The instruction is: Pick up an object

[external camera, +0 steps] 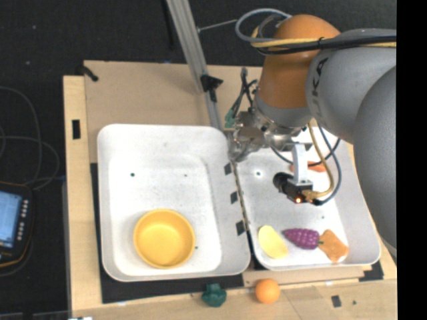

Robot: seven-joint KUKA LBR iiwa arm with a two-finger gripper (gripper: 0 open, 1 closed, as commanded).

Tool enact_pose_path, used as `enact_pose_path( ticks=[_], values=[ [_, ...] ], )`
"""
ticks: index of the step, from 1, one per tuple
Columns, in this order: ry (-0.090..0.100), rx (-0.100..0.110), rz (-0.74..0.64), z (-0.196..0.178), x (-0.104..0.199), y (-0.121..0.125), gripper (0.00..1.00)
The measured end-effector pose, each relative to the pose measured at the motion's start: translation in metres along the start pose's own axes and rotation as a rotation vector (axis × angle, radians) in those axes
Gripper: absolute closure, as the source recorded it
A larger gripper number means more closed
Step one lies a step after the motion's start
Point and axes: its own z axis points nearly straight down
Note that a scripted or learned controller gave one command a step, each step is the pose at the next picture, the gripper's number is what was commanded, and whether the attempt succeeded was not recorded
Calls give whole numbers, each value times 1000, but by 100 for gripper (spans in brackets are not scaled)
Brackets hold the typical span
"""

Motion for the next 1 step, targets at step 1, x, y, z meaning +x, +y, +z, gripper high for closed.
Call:
enact_pose_path(
  ticks=[1],
  values=[
    [1, -1, -5, -5, 56, -2, 100]
  ],
)
